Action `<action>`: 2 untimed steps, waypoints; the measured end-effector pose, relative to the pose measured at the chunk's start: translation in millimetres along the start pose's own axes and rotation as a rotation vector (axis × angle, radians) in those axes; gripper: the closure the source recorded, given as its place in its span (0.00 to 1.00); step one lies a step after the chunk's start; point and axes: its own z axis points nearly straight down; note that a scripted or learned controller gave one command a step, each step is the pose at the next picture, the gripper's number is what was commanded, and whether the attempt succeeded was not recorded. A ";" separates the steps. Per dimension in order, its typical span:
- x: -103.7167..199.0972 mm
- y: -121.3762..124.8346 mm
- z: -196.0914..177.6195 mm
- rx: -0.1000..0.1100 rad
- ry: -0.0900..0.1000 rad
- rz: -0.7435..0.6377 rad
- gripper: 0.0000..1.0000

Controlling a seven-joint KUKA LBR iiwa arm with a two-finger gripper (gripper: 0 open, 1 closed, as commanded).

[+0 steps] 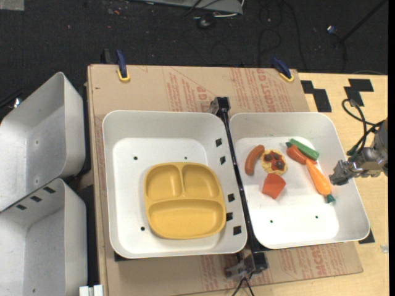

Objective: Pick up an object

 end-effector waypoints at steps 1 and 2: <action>0.0 0.8 -5.7 0.003 0.001 0.001 1.00; 57.5 -0.1 -16.3 0.005 0.004 -0.004 1.00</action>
